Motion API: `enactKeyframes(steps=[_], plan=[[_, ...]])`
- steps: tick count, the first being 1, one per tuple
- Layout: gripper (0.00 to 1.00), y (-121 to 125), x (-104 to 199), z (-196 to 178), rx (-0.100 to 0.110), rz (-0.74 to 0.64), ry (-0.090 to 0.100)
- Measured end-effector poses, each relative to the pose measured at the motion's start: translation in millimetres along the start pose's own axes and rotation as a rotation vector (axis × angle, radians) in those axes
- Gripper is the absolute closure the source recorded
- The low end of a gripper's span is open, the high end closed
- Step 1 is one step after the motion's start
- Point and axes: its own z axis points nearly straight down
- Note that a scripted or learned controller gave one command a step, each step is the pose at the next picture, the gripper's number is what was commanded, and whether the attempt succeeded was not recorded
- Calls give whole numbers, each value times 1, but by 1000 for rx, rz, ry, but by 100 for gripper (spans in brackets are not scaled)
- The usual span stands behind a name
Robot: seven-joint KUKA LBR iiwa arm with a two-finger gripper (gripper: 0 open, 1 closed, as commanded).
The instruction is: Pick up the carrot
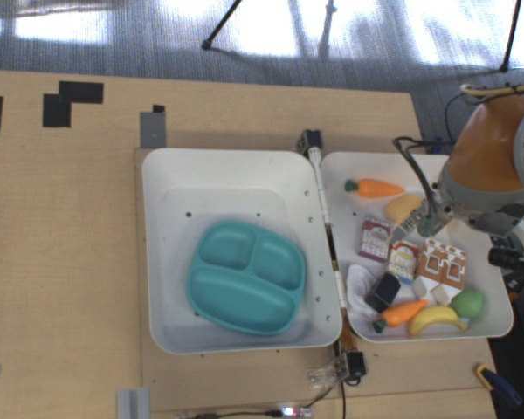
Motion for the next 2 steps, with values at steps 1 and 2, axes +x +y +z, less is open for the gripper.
enactKeyframes(steps=[1, 2], plan=[[100, 67, 4, -74, -2, -74, 0], [0, 67, 4, -73, -1, -72, 1]])
